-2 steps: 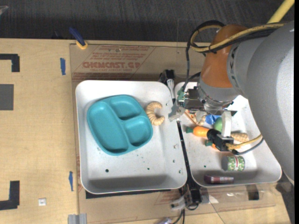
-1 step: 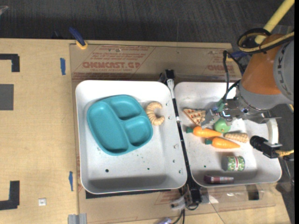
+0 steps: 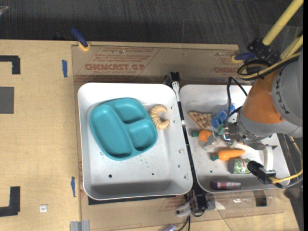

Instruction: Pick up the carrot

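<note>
While the carrot (image 3: 230, 154) lies loose in the right bin (image 3: 202, 177), just below our gripper (image 3: 226, 134), we hover low to line up; whether our fingers are parted, we cannot tell.

You're looking at a rounded grey arm (image 3: 288, 93) with a broad orange band (image 3: 260, 102) above the wrist. Black cables (image 3: 255, 69) loop beside it, and the gripper (image 3: 226, 134) end is pale metal.
</note>
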You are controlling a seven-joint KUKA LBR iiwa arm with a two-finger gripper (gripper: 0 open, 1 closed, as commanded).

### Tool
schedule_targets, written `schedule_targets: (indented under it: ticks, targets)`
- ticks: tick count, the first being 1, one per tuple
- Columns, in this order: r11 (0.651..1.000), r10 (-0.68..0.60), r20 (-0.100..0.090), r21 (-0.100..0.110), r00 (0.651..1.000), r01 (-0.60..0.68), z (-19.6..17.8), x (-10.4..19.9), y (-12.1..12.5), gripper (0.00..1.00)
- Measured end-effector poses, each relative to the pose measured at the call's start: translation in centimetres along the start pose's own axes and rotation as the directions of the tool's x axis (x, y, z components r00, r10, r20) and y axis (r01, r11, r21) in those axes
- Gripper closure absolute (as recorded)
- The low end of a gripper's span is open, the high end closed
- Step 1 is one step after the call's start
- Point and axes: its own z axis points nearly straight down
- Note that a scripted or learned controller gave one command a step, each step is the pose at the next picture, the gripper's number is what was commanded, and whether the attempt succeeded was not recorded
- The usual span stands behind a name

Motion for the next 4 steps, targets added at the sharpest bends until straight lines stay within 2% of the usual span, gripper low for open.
schedule_targets:
  ticks: [1,2,3,4]
  targets:
    - [0.992,0.126,-0.002,-0.012,0.992,-0.126,0.5,-0.4,-3.1,0.00]
    - [0.891,0.454,-0.004,-0.013,0.891,-0.454,0.6,0.2,-4.0,0.00]
    - [0.625,0.781,-0.005,-0.013,0.625,-0.781,0.6,0.5,-3.8,0.00]
    - [0.548,0.837,0.001,-0.002,0.548,-0.837,0.8,-0.9,6.3,0.00]
